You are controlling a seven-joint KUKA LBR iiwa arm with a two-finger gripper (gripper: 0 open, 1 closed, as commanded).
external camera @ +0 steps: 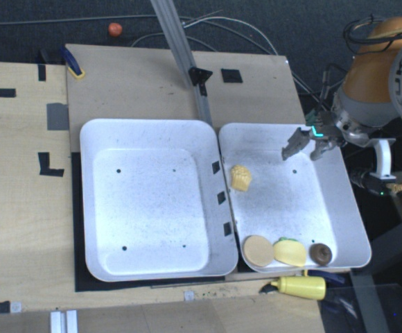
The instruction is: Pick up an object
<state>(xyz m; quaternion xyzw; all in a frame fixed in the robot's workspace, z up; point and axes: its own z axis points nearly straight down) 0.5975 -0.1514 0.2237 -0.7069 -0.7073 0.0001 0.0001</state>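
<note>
On the worktop (21,207) we see two white bins touching side by side. The left bin (149,200) has its floor bare. In the right bin (339,193) a pale yellow lump (240,178) lies near the left wall, well apart from the rest. Along the near rim sit a tan disc (258,250), a yellow piece (290,252) and a brown round piece (320,254), crowded together. The tool (305,148) hangs over the far right part of that bin, fingers spread, nothing between them. Mid-floor is open.
</note>
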